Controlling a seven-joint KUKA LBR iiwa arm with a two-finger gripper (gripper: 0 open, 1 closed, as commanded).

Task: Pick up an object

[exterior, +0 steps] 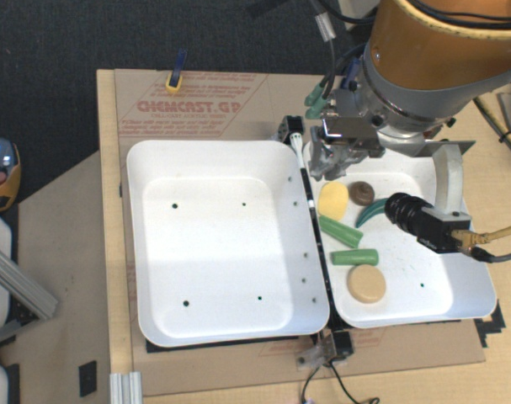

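Six small pieces lie in the white bin nearer the arm [423, 310], and any of them could be the one to pick up. They gather around a yellow lemon-like lump [332, 199], which sits close to the wall this bin shares with the other white bin [213, 242].

- A dark brown disc [361, 194] lies just beside the lump, on the side away from that shared wall.
- A teal curved piece [371, 213] arcs near the lump, just below the disc.
- A green cylinder [339, 231] lies aslant just beside the lump's near edge.
- A second green cylinder [354, 257] lies level a little farther from the lump.
- A tan round disc [367, 284] lies farthest from the lump, just beside the second cylinder.

The gripper [329, 165] hangs at the lump's far side, close above it. Whether it is open or closed cannot be told from this angle.

Both bins rest on a cardboard sheet [188, 103] printed CHEMCAST. A yellow-and-blue clip [177, 74] sits at the sheet's far edge, well apart from the lump.
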